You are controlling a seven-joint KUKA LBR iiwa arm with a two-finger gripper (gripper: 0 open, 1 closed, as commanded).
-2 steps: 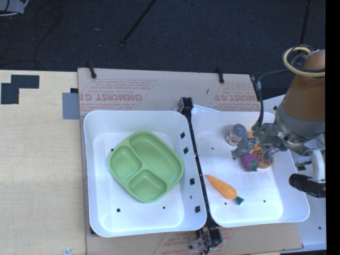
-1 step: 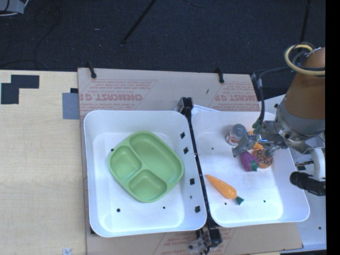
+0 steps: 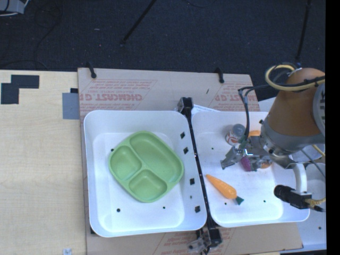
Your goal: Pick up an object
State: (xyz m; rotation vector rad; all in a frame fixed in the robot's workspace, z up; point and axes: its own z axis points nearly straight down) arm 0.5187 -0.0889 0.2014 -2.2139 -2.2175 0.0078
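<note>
In the right bin [image 3: 265, 211] lies an orange toy carrot [image 3: 220, 186] with a green tip, near the front middle. My gripper [image 3: 238, 156] hangs low over the bin's centre, just above and right of the carrot. A small purple object [image 3: 247, 163] sits right against the gripper's right side; I cannot tell whether it is gripped. A small round red-and-grey object [image 3: 235, 134] lies behind the gripper, with an orange piece [image 3: 255, 133] beside it, partly hidden by the arm.
The left bin [image 3: 101, 206] holds a green divided plate [image 3: 145, 165]. A black divider [image 3: 194, 169] runs between the bins. The arm's orange band [image 3: 295, 102] covers the right bin's far right part.
</note>
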